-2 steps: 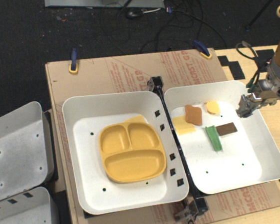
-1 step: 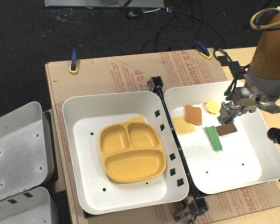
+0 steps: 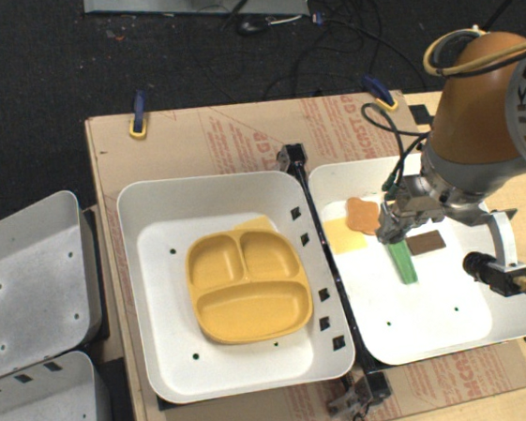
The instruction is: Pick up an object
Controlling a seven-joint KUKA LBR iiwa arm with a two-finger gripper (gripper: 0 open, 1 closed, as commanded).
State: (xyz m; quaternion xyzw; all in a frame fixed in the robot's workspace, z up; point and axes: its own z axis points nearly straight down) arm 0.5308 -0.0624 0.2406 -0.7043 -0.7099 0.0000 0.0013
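Cardboard-topped bench bears two white bins. Left bin holds a yellow divided tray. Right bin holds a yellow flat piece, an orange piece, a green stick and a brown block. Over these the gripper hangs, beside the orange piece.

- My bench is a brown board with red print on it. I see red letters along its top part, but they are turned around and too faint for me to read.
- More red letters run along the bottom edge, under the right bin. I cannot read those either.
- On my arm, two dark letters look like "UK".
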